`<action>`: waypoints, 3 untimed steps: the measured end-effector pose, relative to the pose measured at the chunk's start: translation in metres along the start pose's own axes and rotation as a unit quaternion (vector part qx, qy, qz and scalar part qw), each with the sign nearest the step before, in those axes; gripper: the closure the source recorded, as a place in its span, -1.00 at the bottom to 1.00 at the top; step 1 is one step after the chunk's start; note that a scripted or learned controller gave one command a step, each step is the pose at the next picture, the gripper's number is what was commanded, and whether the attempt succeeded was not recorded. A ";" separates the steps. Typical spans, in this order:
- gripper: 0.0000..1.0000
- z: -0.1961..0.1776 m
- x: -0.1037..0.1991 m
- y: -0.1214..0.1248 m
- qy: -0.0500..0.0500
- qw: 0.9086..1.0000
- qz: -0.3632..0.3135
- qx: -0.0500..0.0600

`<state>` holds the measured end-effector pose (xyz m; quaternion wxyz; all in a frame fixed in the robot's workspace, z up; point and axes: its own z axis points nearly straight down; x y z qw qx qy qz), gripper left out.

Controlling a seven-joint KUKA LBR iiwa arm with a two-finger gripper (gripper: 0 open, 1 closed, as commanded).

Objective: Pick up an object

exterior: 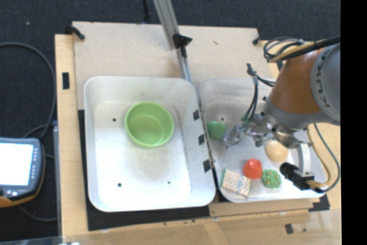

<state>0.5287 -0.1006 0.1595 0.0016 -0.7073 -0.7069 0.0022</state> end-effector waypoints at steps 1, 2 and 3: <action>-1.00 0.053 -0.001 -0.001 0.000 1.000 0.000 0.000; 1.00 0.039 -0.002 0.002 0.000 1.000 0.003 -0.005; 1.00 -0.007 -0.004 -0.003 0.000 1.000 0.002 -0.006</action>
